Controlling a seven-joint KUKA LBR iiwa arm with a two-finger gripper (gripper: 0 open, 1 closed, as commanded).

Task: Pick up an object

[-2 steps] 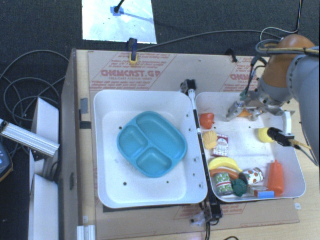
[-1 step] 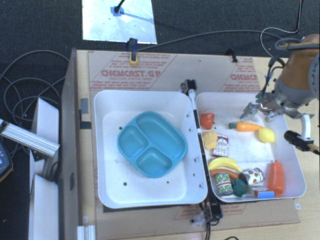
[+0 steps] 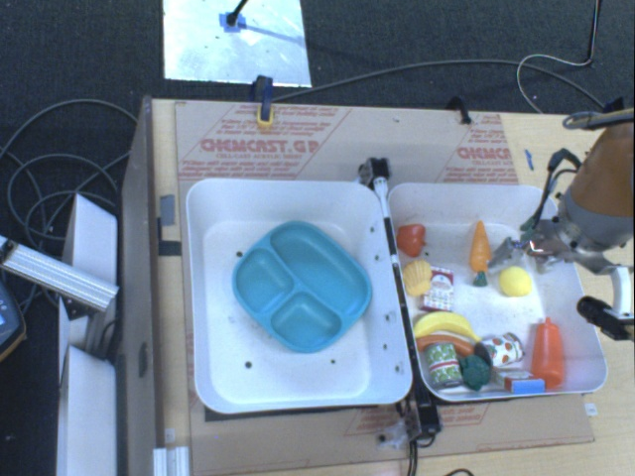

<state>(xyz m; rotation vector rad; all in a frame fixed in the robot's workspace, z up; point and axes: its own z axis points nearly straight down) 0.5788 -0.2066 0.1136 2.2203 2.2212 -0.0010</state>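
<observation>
Nearest to us, along the front wall of the right bin (image 3: 593,373), we see a row of small toys: a green-labelled can (image 3: 444,363) lying beside a dark green lump (image 3: 475,373), a small white-and-red piece (image 3: 504,348), a blue block (image 3: 526,386) at the wall, and an orange bottle (image 3: 547,352) standing at the right end; just behind the can lies a yellow banana (image 3: 444,323). The left bin (image 3: 198,296) holds a blue divided plate (image 3: 301,285) (three compartments, the widest toward the back), sitting near its middle.

Farther back in the right bin we find a small red-and-white carton (image 3: 440,291) touching a yellow corn cob (image 3: 418,277); a yellow lemon (image 3: 515,282) lies to the right, well apart from them; behind it an orange carrot (image 3: 480,250) points away from us, and a red strawberry-like piece (image 3: 411,238) lies near the bin's left wall.

The gripper (image 3: 523,249) hangs over the right bin between the carrot and the lemon, just above the lemon; we cannot tell how it is set, and nothing is visibly held. Behind it the arm (image 3: 603,191) comes in from the right.

Beyond both bins lies a printed cardboard sheet (image 3: 298,132) with a yellow clamp (image 3: 264,102) on its far edge; farther still, a shiny metal plate (image 3: 236,28) rests on the dark floor.
</observation>
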